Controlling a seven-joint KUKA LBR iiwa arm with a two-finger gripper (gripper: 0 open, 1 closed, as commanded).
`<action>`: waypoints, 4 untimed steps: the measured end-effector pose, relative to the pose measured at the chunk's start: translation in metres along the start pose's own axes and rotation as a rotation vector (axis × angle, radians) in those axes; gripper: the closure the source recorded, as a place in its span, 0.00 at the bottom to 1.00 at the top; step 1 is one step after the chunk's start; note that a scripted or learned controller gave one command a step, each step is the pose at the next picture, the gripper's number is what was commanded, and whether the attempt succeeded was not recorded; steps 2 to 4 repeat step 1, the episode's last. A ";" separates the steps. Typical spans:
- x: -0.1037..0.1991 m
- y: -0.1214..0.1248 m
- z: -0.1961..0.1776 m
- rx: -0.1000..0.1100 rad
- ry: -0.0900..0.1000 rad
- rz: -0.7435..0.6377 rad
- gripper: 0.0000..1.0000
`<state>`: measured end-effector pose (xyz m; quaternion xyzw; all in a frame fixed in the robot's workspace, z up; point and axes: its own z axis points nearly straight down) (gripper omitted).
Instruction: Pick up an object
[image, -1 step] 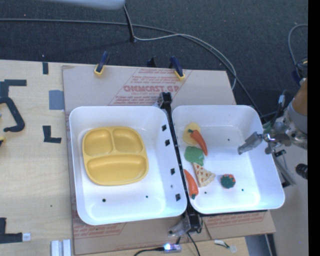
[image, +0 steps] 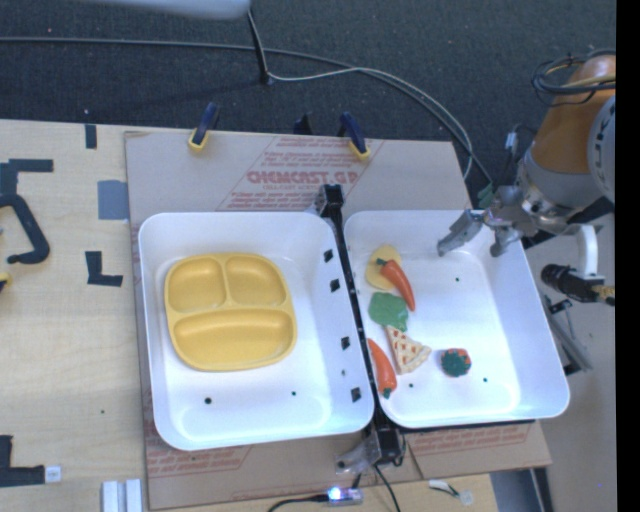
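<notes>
My gripper (image: 472, 238) hangs open over the far right corner of the right bin (image: 520, 330), with nothing between its fingers. Toy food lies along the bin's left side, well to the left of the gripper: a yellow piece (image: 378, 267) with a red-orange chili (image: 398, 283) across it, a green leafy piece (image: 388, 310), a pizza slice (image: 407, 351), and a second orange chili (image: 382, 366) by the divider. A small red and green piece, like a strawberry (image: 456, 362), sits near the bin's middle front.
The left bin (image: 170, 420) holds a yellow divided plate (image: 230, 310). Black clips mark the seam between the bins (image: 345, 310). Blue and yellow clamps (image: 204, 128) pin the cardboard sheet at the back. A cable (image: 400, 85) runs across the dark floor behind.
</notes>
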<state>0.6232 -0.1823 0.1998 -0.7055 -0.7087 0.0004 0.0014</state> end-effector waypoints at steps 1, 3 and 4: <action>0.082 -0.014 -0.055 -0.008 0.000 -0.003 0.00; 0.082 -0.014 -0.055 -0.008 0.000 -0.003 0.00; 0.082 -0.014 -0.055 -0.008 0.000 -0.003 0.00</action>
